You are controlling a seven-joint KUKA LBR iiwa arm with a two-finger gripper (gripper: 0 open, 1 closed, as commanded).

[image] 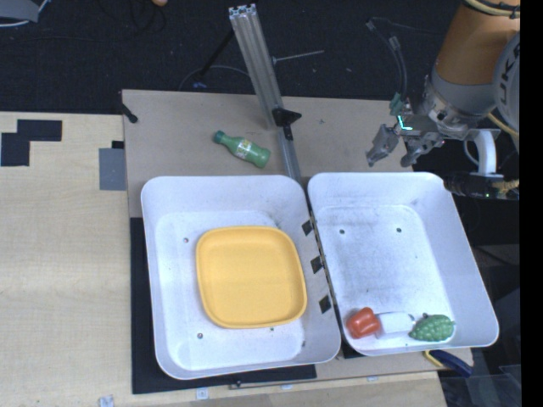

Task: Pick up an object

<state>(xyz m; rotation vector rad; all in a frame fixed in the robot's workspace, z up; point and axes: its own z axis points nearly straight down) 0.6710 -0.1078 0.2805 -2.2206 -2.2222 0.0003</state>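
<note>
Grey gripper [399, 149] hangs upper right, fingers apart, gripping nothing — red pepper [363, 321] and green toy [433, 328] lie lower right.

Arm [475, 49] at 1–2 o'clock: orange band over grey wrist, yellowish cables on top, white looped hose beside it. Dark two-finger gripper [399, 149], small teal light.

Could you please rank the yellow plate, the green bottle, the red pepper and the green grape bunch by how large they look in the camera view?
1. yellow plate, clearly largest.
2. green bottle, longer than the rest but slim.
3 and 4. green grape bunch and red pepper look much alike; I would not rank them.
</note>
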